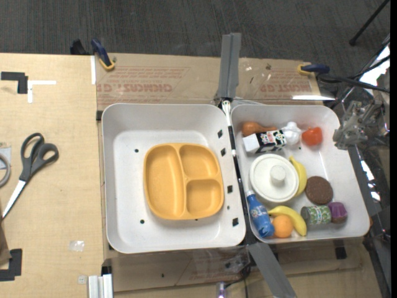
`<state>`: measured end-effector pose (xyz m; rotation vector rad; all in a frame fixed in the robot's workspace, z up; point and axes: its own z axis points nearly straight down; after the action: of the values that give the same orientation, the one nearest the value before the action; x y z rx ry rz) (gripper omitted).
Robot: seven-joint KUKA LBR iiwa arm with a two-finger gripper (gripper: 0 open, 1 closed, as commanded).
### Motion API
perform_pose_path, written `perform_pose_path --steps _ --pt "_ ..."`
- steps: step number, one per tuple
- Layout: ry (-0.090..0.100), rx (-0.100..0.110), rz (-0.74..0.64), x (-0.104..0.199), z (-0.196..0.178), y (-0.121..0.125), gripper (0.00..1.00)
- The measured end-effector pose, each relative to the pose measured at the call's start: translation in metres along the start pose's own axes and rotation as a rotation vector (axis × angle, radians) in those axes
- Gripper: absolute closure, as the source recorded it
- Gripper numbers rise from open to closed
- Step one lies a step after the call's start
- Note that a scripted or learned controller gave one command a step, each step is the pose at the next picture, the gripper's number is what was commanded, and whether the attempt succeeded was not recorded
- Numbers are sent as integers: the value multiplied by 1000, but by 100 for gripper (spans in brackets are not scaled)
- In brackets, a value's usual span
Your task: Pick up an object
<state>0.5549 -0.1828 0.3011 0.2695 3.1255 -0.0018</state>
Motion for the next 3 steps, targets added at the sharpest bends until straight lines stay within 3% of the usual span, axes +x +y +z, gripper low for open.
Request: perform_pose_path --steps 1,2,3 --pt "1 -1 -174 -44 182 -31 100" --pt "2 -1 286 -19 209 73 100" --pt "0 0 153 -57 5 30 100"
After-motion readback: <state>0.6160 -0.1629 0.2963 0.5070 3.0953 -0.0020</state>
